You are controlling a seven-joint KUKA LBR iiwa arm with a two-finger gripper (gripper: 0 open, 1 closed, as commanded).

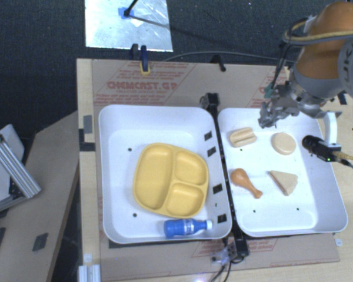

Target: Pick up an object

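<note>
The right bin [317,213] holds a tan bread roll [242,137], a pale round biscuit [283,143], a brown chicken drumstick [246,182] and a beige wedge of bread [284,181]. My gripper [267,120] hangs over the bin's far edge, just right of and beyond the bread roll. Nothing shows between its fingers. The arm comes in from the upper right.
The left bin [115,157] holds a yellow divided plate [170,179] and a blue bottle [185,227] lying on its side by the near wall. A black divider [220,163] runs between the two bins. A shiny metal sheet [128,16] lies beyond the bench.
</note>
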